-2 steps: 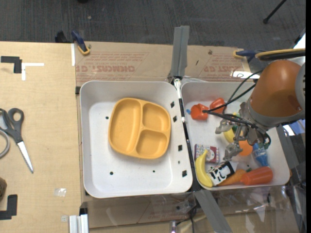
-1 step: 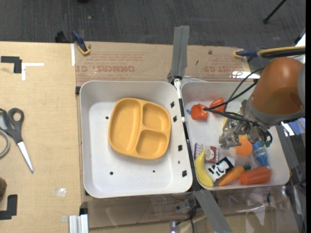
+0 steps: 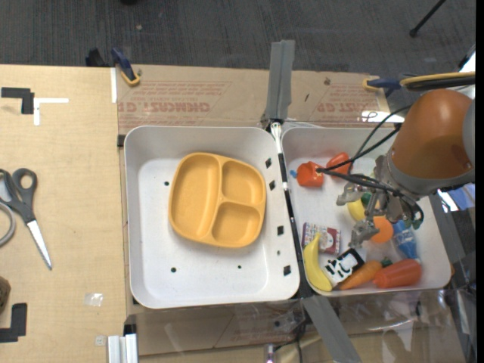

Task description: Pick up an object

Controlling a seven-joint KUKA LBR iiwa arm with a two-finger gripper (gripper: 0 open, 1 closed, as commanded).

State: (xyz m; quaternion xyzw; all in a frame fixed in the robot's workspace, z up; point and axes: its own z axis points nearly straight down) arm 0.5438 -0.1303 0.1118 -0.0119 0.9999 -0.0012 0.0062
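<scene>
2 bins (image 3: pixel 144 225), 1 plate (image 3: pixel 218 200), 1 banana (image 3: pixel 314 267)

Bright, even overhead light; soft shadows, sharp focus.

the bench (image 3: pixel 68 225) under me is carrying two white bins side by side, the left bin (image 3: pixel 144 225) and the right bin (image 3: pixel 291 138). scissors (image 3: pixel 29 210) are lying on its bare wood, left of both.
</scene>
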